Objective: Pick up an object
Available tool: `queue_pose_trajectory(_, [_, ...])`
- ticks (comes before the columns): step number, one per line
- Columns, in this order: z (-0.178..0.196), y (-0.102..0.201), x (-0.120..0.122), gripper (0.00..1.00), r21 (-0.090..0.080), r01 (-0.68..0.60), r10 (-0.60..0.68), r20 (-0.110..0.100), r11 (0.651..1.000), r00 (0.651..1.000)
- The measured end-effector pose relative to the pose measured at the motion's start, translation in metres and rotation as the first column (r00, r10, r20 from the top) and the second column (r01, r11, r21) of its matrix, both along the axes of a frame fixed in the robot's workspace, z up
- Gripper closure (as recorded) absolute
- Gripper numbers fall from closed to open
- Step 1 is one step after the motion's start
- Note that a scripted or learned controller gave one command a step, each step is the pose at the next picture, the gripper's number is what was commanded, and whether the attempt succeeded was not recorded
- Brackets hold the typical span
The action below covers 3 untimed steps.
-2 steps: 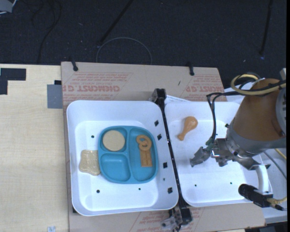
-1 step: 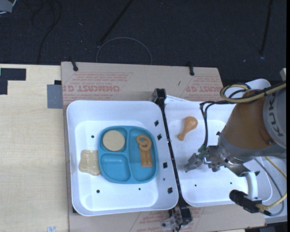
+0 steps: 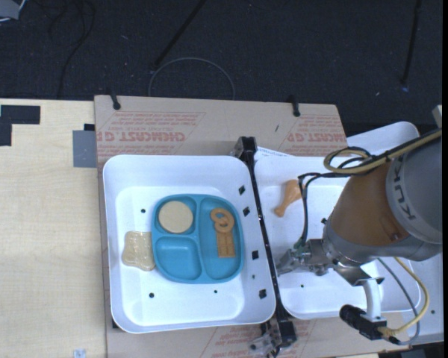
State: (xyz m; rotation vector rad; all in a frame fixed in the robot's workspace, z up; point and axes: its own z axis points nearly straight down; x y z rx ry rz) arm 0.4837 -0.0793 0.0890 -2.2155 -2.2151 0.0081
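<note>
In the right bin (image 3: 313, 312), a small tan, drumstick-shaped piece (image 3: 287, 198) lies near the far left corner. My gripper (image 3: 291, 261) is low in this bin, close to its left wall and in front of the tan piece. The grey arm with its orange band (image 3: 369, 215) covers much of the bin. In the left bin (image 3: 127, 304) a blue divided plate (image 3: 181, 263) holds a round tan biscuit (image 3: 175, 216), a pretzel-like ring (image 3: 221, 219) and a brown strip (image 3: 225, 245). A pale bread-like slab (image 3: 137, 250) lies against the plate's left edge.
A black divider with clips (image 3: 255, 230) runs between the two bins. Cables (image 3: 351, 159) loop off the arm over the right bin. Cardboard (image 3: 172, 125) lies under both bins, and a wooden bench top (image 3: 37, 237) spreads to the left.
</note>
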Motion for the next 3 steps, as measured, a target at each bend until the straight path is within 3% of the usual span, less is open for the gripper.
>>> queue_pose_trajectory(1, [0.013, -0.002, 0.001, 1.0, 0.0, 0.007, -0.007, 0.003, 1.0, 1.0])
queue_pose_trajectory(3, [0.105, -0.018, -0.008, 1.0, -0.002, 0.006, -0.006, 0.01, 1.0, 1.0])
